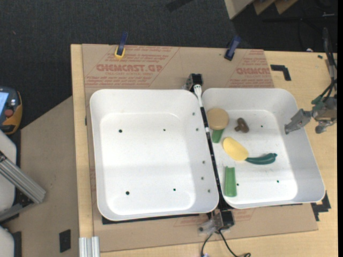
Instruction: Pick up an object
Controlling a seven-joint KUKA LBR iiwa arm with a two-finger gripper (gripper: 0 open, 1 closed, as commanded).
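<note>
Objects sit in the right bin [300, 159], left half: tan disc [217, 118], yellow lump [235, 149], brown bit [241, 125], green pepper [261, 158], green stick [229, 181]. Nothing grasped yet, approach step. Hand [296, 123] hovers at the bin's right rim; open or closed, cannot tell. Next: move left and descend over one item. Left bin [144, 154] alongside, on cardboard worktop [161, 63]; dark floor [53, 15] beyond.

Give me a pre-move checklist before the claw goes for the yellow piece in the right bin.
1. Yellow piece lies in the right bin: ok.
2. Top of the yellow piece uncovered: ok.
3. Room around it: not ok; the dark green curved piece touches its right end, and the green stick lies just below.
4. Claw clear of every object, at the bin's right rim: ok.
5. Claw opening: cannot tell.
6. Brown lump and tan round piece apart from the yellow piece: ok.
</note>
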